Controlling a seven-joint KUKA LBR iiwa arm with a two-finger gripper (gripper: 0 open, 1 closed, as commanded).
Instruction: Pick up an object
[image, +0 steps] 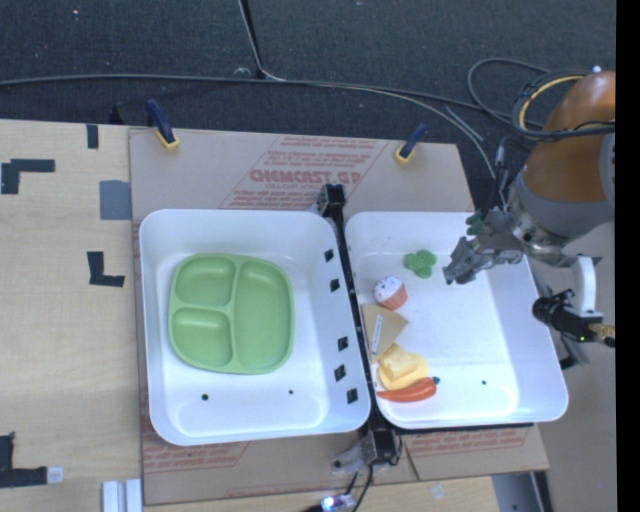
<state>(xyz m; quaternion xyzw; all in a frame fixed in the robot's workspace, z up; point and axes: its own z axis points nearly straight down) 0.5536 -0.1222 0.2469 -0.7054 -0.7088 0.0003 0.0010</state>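
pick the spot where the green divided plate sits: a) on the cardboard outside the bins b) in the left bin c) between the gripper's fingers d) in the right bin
b: the green divided plate lies flat inside the left bin, while the small food items and the gripper are over the right bin.

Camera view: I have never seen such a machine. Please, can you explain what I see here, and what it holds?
One camera looks down at a slant on a bench with two white bins. The grey and orange robot arm reaches in from the right; its gripper hangs over the right bin, with nothing seen between its fingers. The left bin contains a green divided plate. In the right bin lie a green toy, a small white and orange object, a yellow piece and a red pepper.
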